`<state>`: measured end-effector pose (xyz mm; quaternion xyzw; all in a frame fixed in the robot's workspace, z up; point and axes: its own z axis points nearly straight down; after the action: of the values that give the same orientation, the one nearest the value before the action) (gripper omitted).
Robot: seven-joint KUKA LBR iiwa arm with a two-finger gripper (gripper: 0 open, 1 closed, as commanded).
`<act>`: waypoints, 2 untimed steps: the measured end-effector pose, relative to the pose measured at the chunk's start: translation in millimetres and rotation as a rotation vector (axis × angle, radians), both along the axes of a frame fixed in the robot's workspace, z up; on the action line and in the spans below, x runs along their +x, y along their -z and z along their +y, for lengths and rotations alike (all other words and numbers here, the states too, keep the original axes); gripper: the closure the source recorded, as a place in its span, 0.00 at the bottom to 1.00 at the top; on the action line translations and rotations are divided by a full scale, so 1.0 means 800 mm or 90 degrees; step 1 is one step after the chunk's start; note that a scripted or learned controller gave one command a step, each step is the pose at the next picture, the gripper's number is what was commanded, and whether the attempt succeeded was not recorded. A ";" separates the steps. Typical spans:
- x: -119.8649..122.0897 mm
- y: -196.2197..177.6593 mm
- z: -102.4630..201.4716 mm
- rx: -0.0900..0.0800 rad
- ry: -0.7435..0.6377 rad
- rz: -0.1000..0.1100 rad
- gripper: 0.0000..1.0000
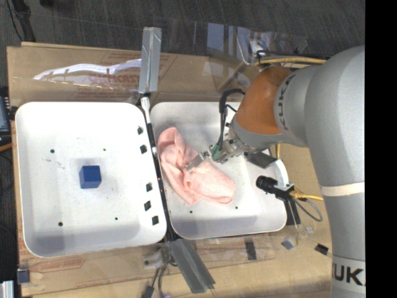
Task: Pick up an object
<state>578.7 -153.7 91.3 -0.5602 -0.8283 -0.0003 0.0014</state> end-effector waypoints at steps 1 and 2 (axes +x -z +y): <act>0.001 -0.001 -0.021 -0.001 -0.006 -0.002 0.00; 0.008 -0.001 -0.027 0.000 -0.015 -0.001 0.00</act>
<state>584.9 -175.3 92.1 -0.5507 -0.8347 -0.0007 0.0003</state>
